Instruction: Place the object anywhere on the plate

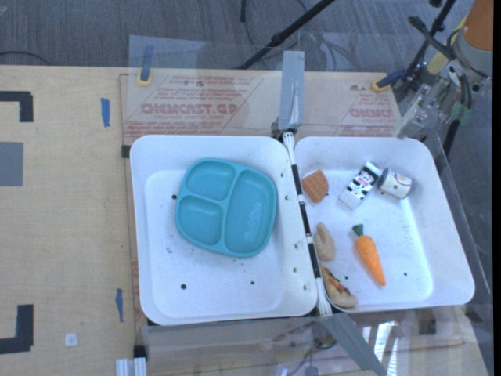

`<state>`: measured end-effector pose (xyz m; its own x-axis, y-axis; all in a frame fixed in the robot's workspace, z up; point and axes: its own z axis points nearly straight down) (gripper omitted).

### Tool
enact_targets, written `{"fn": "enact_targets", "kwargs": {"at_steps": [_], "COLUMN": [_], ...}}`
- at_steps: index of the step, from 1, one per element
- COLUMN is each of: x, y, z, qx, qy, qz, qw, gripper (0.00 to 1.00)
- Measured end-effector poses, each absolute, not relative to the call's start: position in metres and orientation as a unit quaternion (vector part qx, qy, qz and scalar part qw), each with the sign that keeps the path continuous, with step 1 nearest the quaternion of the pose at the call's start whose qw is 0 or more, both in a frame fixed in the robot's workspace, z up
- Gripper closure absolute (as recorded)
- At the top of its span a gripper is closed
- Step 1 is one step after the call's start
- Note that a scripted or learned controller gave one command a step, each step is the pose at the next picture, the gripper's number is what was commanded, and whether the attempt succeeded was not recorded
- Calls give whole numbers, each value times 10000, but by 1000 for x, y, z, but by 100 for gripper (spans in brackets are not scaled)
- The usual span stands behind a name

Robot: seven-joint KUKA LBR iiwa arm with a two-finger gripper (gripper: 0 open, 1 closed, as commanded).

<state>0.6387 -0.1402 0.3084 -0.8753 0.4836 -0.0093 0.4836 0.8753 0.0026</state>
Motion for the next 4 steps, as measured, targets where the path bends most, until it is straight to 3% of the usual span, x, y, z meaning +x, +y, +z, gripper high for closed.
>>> {"fn": "enact_targets", "kwargs": {"at_steps": [1, 2, 3, 4], "x": [630, 628, 607, 585], "y": [-72, -71, -83, -115], "z": [277, 222, 198, 222], "qx": [1949, 1879, 1841, -1512], "qy": [9808, 9822, 9829, 9885], "qz": [7, 4, 3, 4], "qw": [16, 21, 20, 36], "gripper": [100, 100, 100, 100]}}
